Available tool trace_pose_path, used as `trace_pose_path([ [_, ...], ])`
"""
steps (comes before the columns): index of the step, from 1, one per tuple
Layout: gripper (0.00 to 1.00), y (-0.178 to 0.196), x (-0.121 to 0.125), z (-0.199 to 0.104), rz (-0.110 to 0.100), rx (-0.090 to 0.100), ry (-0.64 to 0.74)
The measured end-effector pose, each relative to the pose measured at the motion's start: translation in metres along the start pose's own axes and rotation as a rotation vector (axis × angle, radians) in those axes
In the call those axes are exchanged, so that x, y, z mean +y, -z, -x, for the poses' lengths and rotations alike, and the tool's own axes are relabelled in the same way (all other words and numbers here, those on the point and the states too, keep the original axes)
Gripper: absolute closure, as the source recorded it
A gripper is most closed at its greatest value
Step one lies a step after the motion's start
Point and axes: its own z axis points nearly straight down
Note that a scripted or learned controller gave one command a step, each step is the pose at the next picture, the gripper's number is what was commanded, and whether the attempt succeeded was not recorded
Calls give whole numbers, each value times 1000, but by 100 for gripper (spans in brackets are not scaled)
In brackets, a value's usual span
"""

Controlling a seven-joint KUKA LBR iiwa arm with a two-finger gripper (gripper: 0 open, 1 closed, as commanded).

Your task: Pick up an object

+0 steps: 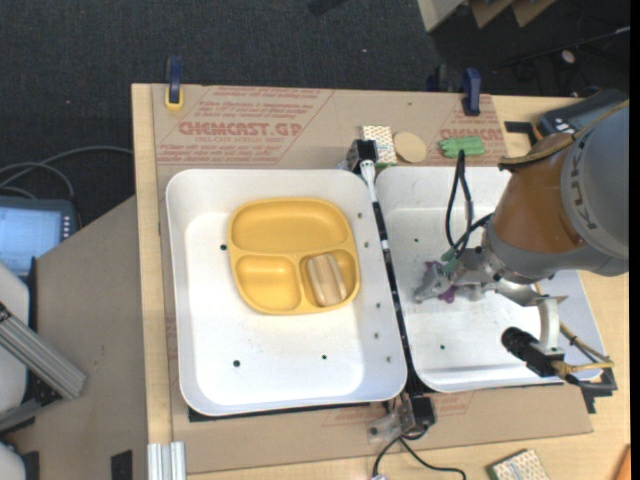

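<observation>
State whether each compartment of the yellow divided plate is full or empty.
Mostly empty: the yellow plate holds one pale block in its lower right compartment; the others are bare.

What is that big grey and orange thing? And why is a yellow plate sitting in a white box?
That big thing is a robot arm. One camera fixed above the bench looks down on it at a slant. At the arm's end is its gripper, a kind of hand for picking things up. It is down low in the right white bin. A small purple thing lies right by it, and I can't tell whether it is held. The left white bin holds the yellow plate, which has three compartments. A tan block rests in the plate's lower right compartment.
</observation>
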Motion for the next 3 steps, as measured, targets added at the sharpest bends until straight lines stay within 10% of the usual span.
trace_pose_path([
  [1, 0, 1, 18, 37, 10, -6, -1],
  [2, 100, 12, 20, 35, 15, -5, 1],
  [3, 100, 107, 47, -62, 20, 1, 13],
])
